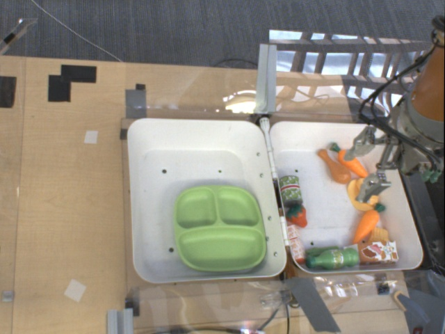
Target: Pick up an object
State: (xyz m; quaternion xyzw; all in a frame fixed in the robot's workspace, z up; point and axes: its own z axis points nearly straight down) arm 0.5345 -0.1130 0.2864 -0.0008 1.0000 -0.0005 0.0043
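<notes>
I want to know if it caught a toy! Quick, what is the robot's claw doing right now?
End effector: open, holding nothing, hanging over the toy food in the right bin.

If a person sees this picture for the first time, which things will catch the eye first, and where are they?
The green divided plate stands out most, lying alone in the left bin. Next come the bright toy foods crowded in the right bin: carrots near its right side and a green bottle along its near edge. The gripper hangs above a yellow piece there, with the arm coming in from the right.
</notes>
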